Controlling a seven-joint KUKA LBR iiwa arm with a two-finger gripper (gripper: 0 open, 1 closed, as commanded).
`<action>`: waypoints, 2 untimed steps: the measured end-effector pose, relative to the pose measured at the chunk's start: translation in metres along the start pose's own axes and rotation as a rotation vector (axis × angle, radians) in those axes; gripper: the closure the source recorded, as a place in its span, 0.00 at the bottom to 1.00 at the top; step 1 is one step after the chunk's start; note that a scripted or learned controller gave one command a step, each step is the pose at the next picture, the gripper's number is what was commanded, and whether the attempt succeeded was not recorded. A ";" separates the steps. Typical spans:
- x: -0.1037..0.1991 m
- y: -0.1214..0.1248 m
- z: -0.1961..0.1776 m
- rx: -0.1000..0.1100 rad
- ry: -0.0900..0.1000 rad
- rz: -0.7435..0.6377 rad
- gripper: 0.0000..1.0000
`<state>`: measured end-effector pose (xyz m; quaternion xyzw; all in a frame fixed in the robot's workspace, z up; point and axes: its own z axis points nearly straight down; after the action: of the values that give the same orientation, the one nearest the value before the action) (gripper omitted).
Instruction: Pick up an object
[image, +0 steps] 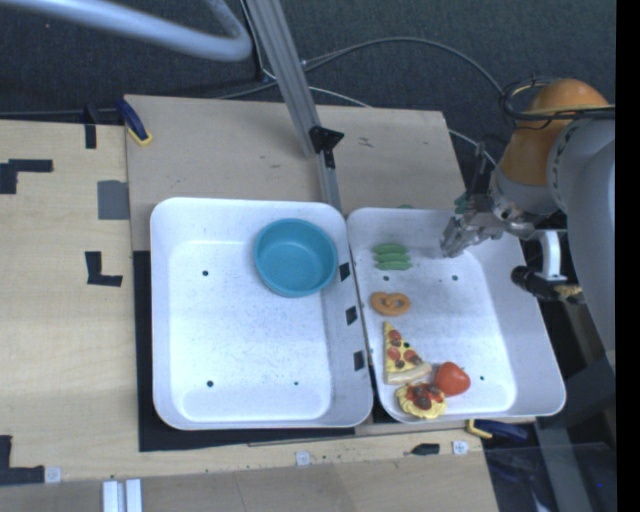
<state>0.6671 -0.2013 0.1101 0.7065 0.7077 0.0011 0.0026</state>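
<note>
A ridged green pea pod (392, 257) lies at the far end of the right bin (500, 330), ahead of a glossy pretzel (390, 302), pizza wedge (402, 356) and red tomato (452, 379). The gripper (462, 235) hovers just beside the pod, nothing visibly held; its opening cannot be told. Approach looks under way; next, descend and close. A smooth blue bowl (295, 257) sits in the left bin (190, 330).

My table (60, 300) is pale wood, marked with dark tape pieces on its left. A black mat (143, 350) lies on it, and two shallow white bins, left bin (180, 330) and right bin (520, 360), touching side by side.
</note>
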 end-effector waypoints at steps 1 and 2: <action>0.004 -0.003 -0.061 0.000 0.001 0.001 1.00; 0.004 -0.003 -0.113 0.002 0.001 0.001 1.00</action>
<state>0.6640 -0.1967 0.2235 0.7069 0.7073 0.0008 0.0014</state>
